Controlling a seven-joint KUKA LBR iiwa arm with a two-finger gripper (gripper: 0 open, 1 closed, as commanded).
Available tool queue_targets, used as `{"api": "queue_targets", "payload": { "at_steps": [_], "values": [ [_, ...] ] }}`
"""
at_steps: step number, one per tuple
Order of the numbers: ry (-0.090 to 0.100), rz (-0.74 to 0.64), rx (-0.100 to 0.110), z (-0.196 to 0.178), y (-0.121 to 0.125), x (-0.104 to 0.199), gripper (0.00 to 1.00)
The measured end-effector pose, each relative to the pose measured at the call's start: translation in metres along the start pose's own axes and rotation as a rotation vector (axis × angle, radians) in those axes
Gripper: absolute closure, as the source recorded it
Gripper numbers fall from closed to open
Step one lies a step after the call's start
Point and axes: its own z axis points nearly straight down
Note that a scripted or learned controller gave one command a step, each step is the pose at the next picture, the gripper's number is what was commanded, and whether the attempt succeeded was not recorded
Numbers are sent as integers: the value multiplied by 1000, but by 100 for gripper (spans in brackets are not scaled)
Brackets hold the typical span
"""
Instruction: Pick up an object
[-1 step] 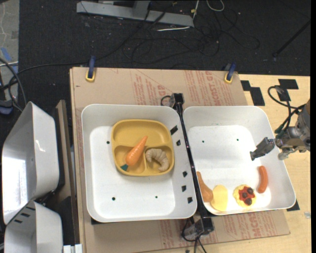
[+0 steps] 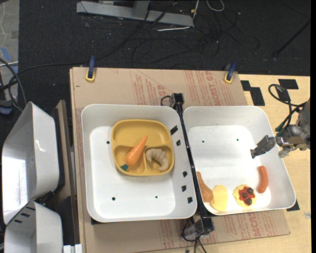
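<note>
A tan board [image 2: 148, 86] printed with faded red lettering is serving as the bench top, held at its far edge by two yellow-and-blue clamps [image 2: 90, 74], and it is sitting over a dark floor [image 2: 59, 29] where black cables [image 2: 123, 39] are trailing past a flat grey metal frame [image 2: 136, 14]. Two white box-like containers [image 2: 27, 158] are standing off the board's left side. Two shallow white bins with rounded corners are lying side by side on the board, touching along a black central strip. The left bin [image 2: 98, 197] is holding a yellow three-compartment plate [image 2: 142, 129], glossy and rounded-square; an orange toy carrot [image 2: 136, 150] is lying tilted across its left compartment, and a pale, ridged, curled shrimp-like piece [image 2: 158, 157] is resting in its lower right compartment. The right bin [image 2: 222, 123] is carrying four toy foods along its near side: a tan drumstick-shaped piece [image 2: 203, 187] by the left wall, a smooth pale yellow piece [image 2: 220, 197] just beside it, a yellow tart with red and dark berries [image 2: 245, 194], and an orange-red sausage [image 2: 262, 178] standing apart to its right. The gripper [image 2: 261, 146] is reaching in over the right bin's right rim, above the sausage and clear of it; whether its dark fingers are open or closed cannot be told, and nothing is seen between them.
</note>
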Motion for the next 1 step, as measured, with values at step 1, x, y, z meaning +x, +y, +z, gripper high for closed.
{"api": "queue_targets", "payload": {
  "at_steps": [1],
  "values": [
    [2,2,4,44,5,0,0]
  ]
}}
